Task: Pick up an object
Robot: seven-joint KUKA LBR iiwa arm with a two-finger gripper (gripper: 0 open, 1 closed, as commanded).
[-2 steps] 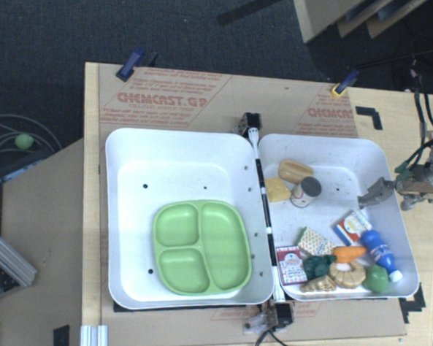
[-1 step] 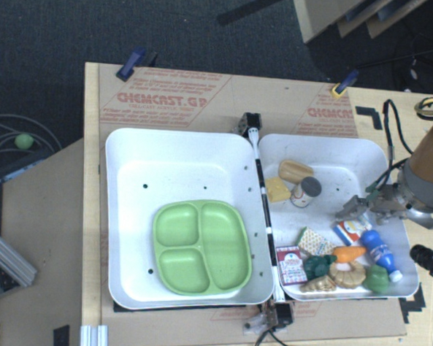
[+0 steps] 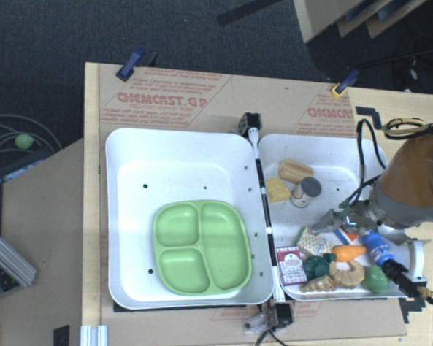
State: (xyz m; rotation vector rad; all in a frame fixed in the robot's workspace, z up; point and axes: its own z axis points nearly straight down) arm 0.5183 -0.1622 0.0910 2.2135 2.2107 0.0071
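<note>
Grey arm (image 3: 410, 184) reaches over the right white bin (image 3: 327, 150); whether its hand is spread cannot be told. It should descend straight onto the separate tan wooden cylinder (image 3: 296, 170).

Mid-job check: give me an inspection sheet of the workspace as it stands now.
Surface: bench of printed board, bearing two white bins side by side.
Job's things: right bin holds a heap of small objects along its near side, plus a tan cylinder, a yellow block and a small can.
Clutter: left bin holds a green divided plate.
Grippers: gripper low in the right bin, over the heap's edge; fingers unclear.
Cables: black cable by the arm; coiled cables on the floor at left.
Surroundings: dark carpet; blue clamp on the bench's far edge.
</note>
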